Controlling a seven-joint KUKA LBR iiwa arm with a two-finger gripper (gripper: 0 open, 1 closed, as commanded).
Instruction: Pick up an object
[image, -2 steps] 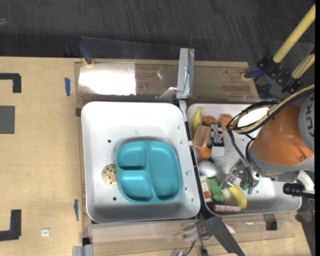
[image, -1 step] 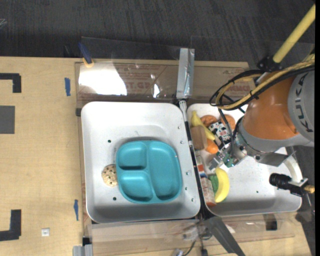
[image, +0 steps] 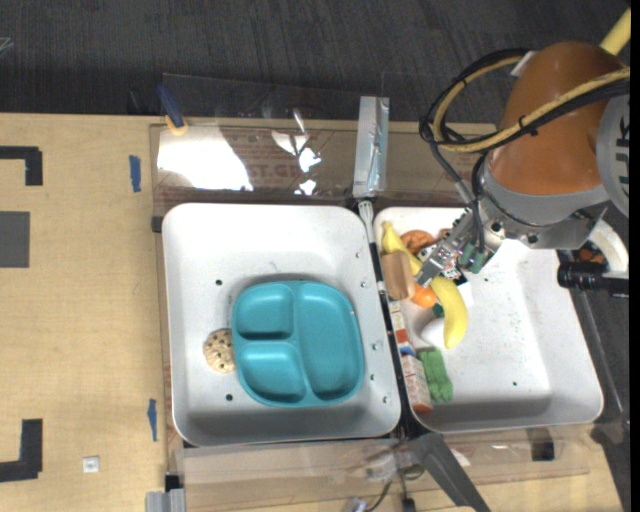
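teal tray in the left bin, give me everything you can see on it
The tray is a teal, smooth, plastic-looking plate with rounded corners and three compartments: one long at upper left, one at lower left, one large on the right. It lies flat, turned slightly, on the floor of the left bin, nothing in it. A speckled cookie sits against its left edge.

arm (image: 555, 130) reaching in from right, wrist lowered

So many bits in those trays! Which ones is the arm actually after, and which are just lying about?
Likely in play, close under the gripper in the right bin:
- banana
- small orange piece
- tan bread-like piece

Lying about for now:
- green item
- teal divided plate, left bin
- cookie beside the plate
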